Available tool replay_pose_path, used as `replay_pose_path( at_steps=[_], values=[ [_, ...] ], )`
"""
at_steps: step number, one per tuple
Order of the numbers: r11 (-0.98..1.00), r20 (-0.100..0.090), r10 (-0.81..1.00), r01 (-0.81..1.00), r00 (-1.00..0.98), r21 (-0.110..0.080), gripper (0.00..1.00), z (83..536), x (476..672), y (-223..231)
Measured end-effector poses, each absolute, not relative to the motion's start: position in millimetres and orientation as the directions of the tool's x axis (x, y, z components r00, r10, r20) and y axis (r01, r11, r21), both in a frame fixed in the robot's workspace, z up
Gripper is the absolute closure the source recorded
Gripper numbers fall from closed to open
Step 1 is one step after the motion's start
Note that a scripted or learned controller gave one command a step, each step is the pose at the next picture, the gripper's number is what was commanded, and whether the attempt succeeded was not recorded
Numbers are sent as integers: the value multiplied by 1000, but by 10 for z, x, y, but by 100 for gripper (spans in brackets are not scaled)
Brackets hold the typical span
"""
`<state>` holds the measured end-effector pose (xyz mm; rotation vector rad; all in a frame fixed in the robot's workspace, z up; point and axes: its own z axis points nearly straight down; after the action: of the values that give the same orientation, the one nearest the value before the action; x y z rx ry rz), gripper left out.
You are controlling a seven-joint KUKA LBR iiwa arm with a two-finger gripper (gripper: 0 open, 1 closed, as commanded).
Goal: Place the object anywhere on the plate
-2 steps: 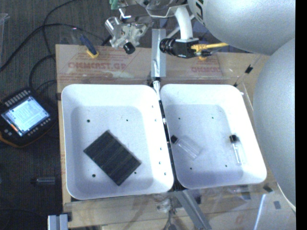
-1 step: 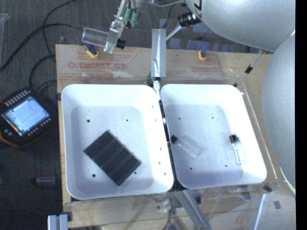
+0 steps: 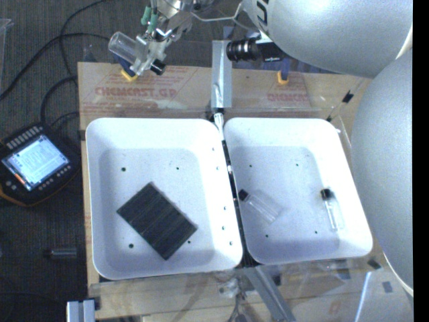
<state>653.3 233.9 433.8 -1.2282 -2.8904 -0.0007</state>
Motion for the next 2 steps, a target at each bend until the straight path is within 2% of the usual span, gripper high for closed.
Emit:
replay_pose_path(
  at_steps=[2],
  values=[
    [695,1,719,719,-695,1,100,4517,6540,2352]
  ],
)
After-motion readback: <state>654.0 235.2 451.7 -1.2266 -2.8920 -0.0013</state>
